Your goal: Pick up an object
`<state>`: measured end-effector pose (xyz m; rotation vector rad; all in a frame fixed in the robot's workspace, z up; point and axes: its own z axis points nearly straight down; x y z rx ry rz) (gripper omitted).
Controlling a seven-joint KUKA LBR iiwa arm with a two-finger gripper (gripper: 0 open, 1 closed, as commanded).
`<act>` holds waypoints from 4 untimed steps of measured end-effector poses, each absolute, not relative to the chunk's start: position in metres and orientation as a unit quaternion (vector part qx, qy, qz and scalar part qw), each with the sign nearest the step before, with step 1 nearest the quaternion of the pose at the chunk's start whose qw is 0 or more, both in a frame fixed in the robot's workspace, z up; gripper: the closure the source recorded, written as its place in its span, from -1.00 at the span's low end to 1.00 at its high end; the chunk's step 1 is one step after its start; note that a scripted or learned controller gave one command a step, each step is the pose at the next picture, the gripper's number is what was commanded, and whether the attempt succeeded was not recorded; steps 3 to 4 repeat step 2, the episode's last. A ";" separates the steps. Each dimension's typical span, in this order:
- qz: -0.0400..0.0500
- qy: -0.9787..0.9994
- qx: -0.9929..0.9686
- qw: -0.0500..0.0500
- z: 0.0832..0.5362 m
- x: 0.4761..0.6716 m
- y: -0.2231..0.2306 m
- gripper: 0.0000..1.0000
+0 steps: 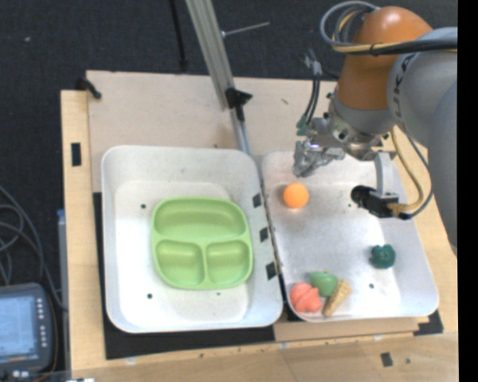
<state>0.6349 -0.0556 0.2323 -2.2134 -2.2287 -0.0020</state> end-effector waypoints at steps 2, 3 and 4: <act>-0.001 -0.710 -0.705 0.000 0.224 0.643 0.052 1.00; -0.001 -0.710 -0.705 0.000 0.224 0.643 0.052 1.00; -0.001 -0.710 -0.705 0.000 0.224 0.643 0.052 1.00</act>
